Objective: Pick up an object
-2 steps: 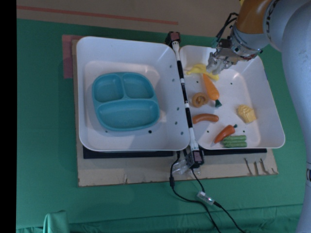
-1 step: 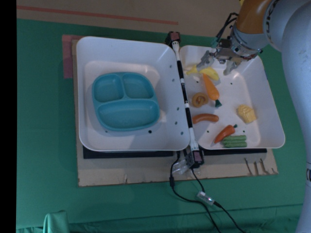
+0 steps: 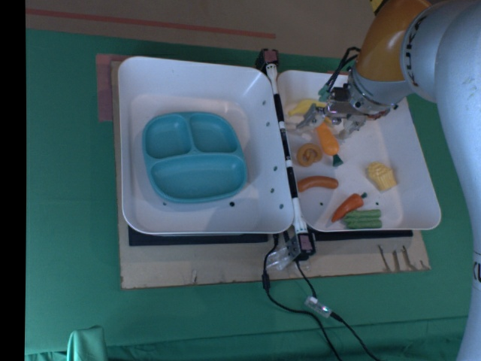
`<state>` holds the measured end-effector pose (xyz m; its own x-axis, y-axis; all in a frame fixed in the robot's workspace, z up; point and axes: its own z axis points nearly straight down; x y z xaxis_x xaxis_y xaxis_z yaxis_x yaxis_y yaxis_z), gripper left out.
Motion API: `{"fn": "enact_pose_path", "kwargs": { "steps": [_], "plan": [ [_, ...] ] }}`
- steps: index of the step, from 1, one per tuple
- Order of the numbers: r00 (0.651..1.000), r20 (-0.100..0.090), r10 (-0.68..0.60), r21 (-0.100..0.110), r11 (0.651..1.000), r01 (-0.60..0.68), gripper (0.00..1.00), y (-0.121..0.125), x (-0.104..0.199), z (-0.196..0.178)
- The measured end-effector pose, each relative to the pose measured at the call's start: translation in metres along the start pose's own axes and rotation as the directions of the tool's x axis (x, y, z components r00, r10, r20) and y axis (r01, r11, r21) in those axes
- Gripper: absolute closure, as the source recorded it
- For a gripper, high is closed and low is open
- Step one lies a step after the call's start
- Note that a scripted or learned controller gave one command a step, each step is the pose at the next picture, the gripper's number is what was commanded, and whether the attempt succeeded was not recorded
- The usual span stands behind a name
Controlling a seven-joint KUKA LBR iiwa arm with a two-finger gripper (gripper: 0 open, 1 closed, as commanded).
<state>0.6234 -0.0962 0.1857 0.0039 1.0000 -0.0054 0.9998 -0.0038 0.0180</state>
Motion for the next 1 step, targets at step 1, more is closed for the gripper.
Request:
{"fn": "enact_pose_path", "kwargs": {
  "steps": [1],
  "plan": [
    [1.0,0.001,0.003,-0.009,1.0,-0.003,1.0,0.0023,-0.001,-0.0137]
  ]
}}
